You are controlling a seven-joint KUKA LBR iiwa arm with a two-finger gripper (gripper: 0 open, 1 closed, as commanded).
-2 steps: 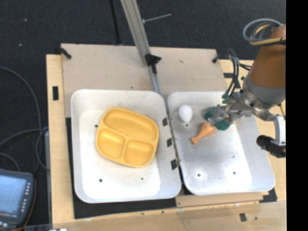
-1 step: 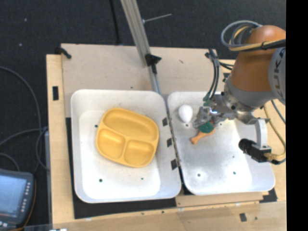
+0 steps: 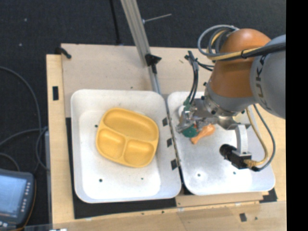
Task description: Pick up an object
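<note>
Currently the end effector (image 3: 186,124) is low over the far-left part of the right bin (image 3: 216,177), close to the bin's left wall. Can't tell from this angle whether it's open or closed; the wrist hides most of it.

Targets: a small green thing (image 3: 190,132) right under or at the tip, with an orange thing (image 3: 204,132) touching it or just beside it on the right. Can't tell if either is actually gripped.

My read is that the grasp is in hand and the lift hasn't started. To do it well:
- centre on one item, not the seam between the two, or the grip will likely squeeze one out sideways
- keep clear of the bin wall on the left
- close fully before lifting, then lift straight up and slow
- confirm something comes up with it

The yellow plate (image 3: 127,137) in the left bin (image 3: 86,177) is well apart, so it isn't a factor.
</note>
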